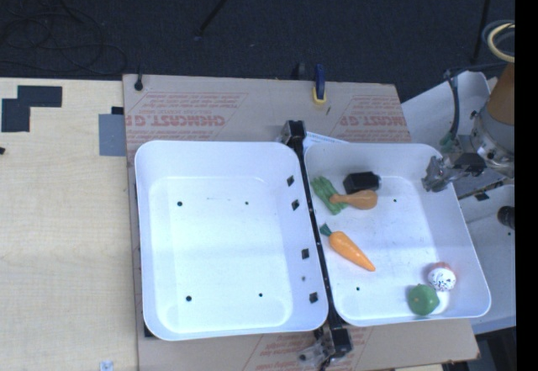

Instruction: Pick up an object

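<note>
The gripper (437, 173) sits at the right rim of the right bin (395, 310), at the bin's far-right corner; whether it is open or closed cannot be determined from the camera view, and nothing is visible in its grasp. All candidate objects lie toward the view's left and near side of the gripper, inside the right bin. Nearest is a small black block (361, 182), which touches or sits just beside an orange carrot-shaped toy with green leaves (346, 199); that toy's long axis runs roughly left to right across the view. Further toward the near side lies a second carrot (349, 250), long axis diagonal, leaf end toward the bin divider (307, 218) and tip pointing to the near-right. In the near-right corner, a white ball with red marks (442, 278) touches a green ball (424, 299). The left bin (155, 235) holds no visible object. Judgement: the second carrot stands apart from its neighbours, so a grasp there would require closing across its diagonal axis.
</note>
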Tool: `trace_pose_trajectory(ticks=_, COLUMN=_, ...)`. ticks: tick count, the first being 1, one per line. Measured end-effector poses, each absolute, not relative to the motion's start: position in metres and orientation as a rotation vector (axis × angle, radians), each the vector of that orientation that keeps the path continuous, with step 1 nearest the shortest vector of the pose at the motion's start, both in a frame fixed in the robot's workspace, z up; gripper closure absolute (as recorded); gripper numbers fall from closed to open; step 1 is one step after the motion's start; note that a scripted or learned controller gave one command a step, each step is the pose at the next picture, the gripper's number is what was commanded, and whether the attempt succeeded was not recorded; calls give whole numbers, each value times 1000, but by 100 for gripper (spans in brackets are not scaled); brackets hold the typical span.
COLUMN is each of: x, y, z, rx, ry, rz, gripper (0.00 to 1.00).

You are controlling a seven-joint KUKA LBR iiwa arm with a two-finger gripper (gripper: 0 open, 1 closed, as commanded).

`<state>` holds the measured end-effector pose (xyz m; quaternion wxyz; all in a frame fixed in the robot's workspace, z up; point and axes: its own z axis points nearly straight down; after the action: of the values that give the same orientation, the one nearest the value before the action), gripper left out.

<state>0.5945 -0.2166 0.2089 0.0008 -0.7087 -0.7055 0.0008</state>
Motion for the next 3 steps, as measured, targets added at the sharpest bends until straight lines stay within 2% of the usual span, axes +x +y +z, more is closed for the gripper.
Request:
trace_pose_trajectory(ticks=1, x=613, y=-215, z=348, rx=-2230, ry=-2233, rz=-9, gripper=100)
trace_pose_trajectory(ticks=2, x=508, y=-216, z=435, rx=-2232, ry=-2222, rz=-4, gripper=100)
trace_pose_trajectory(ticks=3, x=500, y=-144, z=545, rx=-2220, ry=-2236, rz=-11, gripper=100)
